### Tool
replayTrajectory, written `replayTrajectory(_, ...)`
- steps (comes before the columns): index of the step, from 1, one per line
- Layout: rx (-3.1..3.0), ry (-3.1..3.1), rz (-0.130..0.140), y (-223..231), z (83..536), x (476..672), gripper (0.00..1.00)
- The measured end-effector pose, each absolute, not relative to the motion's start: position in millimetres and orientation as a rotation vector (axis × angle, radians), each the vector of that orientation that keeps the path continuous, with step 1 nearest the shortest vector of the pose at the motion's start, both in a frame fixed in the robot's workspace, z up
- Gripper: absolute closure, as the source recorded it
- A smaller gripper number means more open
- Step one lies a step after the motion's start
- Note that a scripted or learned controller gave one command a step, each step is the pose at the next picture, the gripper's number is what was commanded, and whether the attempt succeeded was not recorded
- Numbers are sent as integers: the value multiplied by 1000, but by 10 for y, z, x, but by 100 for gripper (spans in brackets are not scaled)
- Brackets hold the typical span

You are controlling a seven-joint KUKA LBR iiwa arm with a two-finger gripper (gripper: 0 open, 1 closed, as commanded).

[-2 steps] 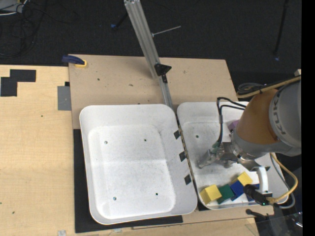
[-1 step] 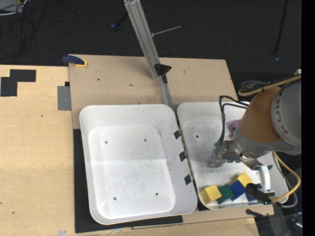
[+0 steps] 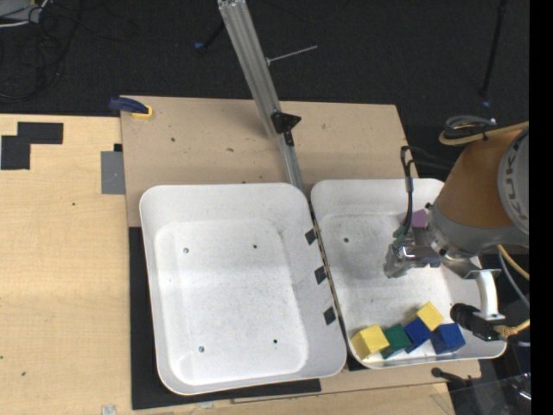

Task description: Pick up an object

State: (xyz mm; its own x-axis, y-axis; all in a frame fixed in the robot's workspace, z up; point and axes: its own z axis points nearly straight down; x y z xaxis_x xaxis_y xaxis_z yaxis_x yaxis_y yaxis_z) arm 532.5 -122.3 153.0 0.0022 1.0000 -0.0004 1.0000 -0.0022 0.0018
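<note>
The gripper (image 3: 403, 258) hangs low over the middle of the right bin (image 3: 363, 223), reaching in from the right under the grey arm (image 3: 484, 197) with its orange band. Whether its fingers are parted or closed cannot be told from this angle, and nothing can be seen between them. A small purple block (image 3: 420, 219) sits just above the gripper, close against the wrist. The other blocks lie well apart from the gripper, along the near edge of the right bin: a yellow block (image 3: 372, 340), a green block (image 3: 397, 338) beside it, then a blue block (image 3: 416, 333), a second yellow block (image 3: 429, 316) and another blue block (image 3: 448, 338). The left bin (image 3: 225, 284) adjoins the right bin's left side.
</note>
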Motion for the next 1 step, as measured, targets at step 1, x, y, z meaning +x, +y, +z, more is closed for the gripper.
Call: replayTrajectory(1, 2219, 2220, 3, -1235, 2056, 5334, 100)
